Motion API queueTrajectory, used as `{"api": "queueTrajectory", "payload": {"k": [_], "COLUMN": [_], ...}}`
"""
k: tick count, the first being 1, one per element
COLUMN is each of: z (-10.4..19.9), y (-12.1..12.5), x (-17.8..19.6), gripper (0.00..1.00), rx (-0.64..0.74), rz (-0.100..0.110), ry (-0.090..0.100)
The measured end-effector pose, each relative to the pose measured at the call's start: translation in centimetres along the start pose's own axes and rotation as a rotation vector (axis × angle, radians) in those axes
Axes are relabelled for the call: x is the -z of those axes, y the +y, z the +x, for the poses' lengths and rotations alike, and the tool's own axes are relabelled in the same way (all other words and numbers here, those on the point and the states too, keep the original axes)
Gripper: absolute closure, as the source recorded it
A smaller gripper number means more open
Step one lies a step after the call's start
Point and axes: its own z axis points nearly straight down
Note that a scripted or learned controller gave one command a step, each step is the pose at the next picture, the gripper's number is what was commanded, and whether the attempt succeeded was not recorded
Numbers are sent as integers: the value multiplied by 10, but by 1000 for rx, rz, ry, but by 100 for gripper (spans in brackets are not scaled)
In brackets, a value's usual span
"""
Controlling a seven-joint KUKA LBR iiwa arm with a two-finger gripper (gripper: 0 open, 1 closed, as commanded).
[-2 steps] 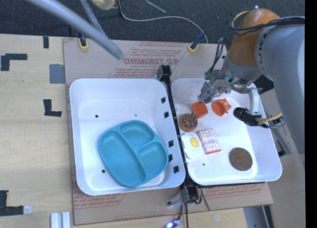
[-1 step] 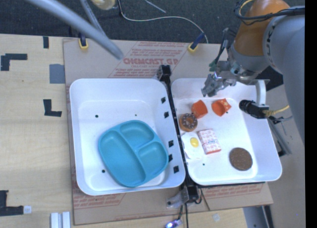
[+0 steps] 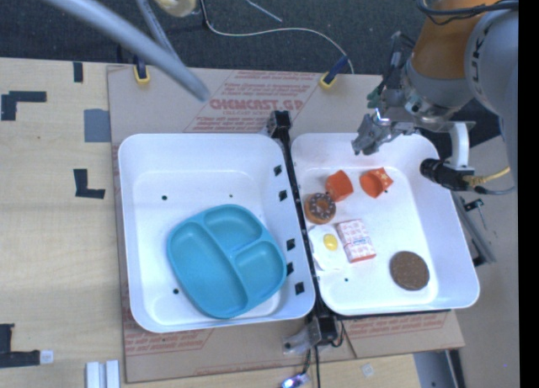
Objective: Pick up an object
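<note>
The right bin [image 3: 446, 235] holds two orange pieces [image 3: 338, 183] [image 3: 376, 181], a chocolate donut [image 3: 320, 207], a fried egg [image 3: 329, 243], a white and red box [image 3: 355, 240] and a brown round cookie [image 3: 409, 270]. My gripper [image 3: 369, 140] hangs over the back of this bin, above and behind the orange pieces, apart from them. Nothing shows between its fingers.
A blue divided plate [image 3: 226, 258] lies in the left bin [image 3: 143, 209]. A black divider [image 3: 290, 201] runs between the bins. A grey pole [image 3: 101, 20] slants across the upper left. A white cable [image 3: 278, 34] lies behind the bins.
</note>
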Motion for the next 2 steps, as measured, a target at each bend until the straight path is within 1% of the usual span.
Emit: {"api": "queueTrajectory", "payload": {"k": [1, 2], "z": [60, 111], "y": [-24, -44], "x": [-2, 5], "gripper": [100, 100], "rx": [4, 5], "rz": [6, 5], "ry": [2, 3]}}
